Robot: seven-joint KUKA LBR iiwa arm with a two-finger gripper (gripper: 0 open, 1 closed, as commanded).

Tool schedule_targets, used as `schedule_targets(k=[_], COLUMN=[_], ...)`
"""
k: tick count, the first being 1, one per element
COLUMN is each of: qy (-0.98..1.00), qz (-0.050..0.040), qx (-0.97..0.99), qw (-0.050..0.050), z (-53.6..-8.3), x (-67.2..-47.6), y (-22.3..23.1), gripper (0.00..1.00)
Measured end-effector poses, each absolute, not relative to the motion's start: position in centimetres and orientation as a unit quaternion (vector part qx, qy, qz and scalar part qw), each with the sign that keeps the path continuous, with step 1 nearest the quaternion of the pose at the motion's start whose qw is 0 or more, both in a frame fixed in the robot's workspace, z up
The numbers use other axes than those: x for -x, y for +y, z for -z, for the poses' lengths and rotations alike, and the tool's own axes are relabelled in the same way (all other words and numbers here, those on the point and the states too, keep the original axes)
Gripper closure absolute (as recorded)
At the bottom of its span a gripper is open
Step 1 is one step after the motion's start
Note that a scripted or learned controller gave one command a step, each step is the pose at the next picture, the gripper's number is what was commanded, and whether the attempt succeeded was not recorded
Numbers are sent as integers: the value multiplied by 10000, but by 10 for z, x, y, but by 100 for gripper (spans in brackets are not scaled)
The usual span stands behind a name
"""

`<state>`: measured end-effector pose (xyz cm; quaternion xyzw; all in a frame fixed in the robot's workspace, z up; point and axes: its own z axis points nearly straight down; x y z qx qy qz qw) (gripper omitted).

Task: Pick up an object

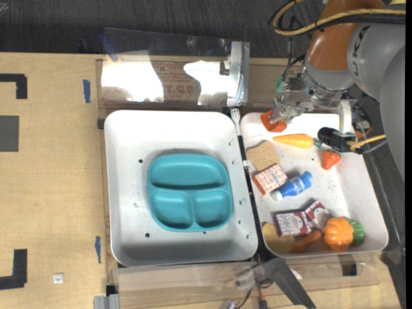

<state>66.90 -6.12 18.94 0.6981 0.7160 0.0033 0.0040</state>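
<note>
Camera view looks down on one worktop (pixel 45 172) bearing two white bins side by side. Largest is the grey arm (pixel 380 50) with its orange band, reaching in from the right. The left bin (pixel 122 134) holds one teal divided plate (pixel 189 190) with three compartments. The right bin (pixel 367 192) holds the smaller things: one tan cracker-like square (pixel 262 154), one red-and-white carton (pixel 269 178) and one dark red packet (pixel 300 221), their printing too small to read; one orange pumpkin (pixel 341 232); one blue-and-white bottle (pixel 293 186); one carrot (pixel 293 141); one brown sausage-like piece (pixel 308 240); one small red strawberry-like piece (pixel 330 159); and one orange-red piece (pixel 269 118) at the bin's far left corner. The end effector (pixel 280 120) hangs over that far corner, its tips just beside the orange-red piece; how far open it is cannot be told, nor whether it touches the piece.
</note>
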Motion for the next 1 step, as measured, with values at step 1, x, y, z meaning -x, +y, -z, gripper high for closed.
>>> schedule_targets(k=[1], qy=[7624], qz=[-1], qx=[-6471], qw=[1], z=[-185], x=[-667], y=[-50], gripper=[100])
